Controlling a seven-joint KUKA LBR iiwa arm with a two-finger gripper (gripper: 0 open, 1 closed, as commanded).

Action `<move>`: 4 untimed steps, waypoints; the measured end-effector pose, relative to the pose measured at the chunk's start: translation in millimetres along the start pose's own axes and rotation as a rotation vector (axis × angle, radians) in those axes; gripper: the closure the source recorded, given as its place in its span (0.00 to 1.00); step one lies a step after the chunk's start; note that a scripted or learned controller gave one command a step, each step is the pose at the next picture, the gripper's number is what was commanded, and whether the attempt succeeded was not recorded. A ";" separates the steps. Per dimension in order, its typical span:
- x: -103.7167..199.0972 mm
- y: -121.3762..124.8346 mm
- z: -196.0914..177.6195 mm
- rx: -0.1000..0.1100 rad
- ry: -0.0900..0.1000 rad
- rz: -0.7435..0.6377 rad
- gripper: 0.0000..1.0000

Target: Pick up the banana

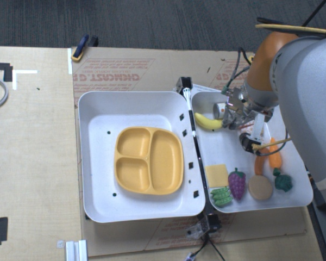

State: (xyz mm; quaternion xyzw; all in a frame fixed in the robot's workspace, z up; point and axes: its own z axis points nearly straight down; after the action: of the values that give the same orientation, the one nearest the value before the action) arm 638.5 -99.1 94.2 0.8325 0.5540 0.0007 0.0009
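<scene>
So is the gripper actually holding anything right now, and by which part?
Cannot be told: the gripper sits at the banana's right end, but its grip isn't visible.

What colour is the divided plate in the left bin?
Yellow-orange; the divided plate shows plainly in the camera view.

The banana (208, 122) is yellow, short and curved, with a darker tip at its right end. It lies flat on its side in the right bin (293, 200), in the far left part, close to the wall shared with the left bin. Its ends curl toward the far side, its belly facing near.
</scene>
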 end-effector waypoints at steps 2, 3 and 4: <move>72.4 -8.3 -97.9 0.003 -0.002 0.169 0.00; 122.2 -29.2 -97.8 0.004 -0.003 0.171 0.00; 56.2 -83.8 -97.8 0.004 -0.002 0.101 0.00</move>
State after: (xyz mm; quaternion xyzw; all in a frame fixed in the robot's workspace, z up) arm 582.7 -14.9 191.8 0.8594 0.5112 -0.0014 -0.0004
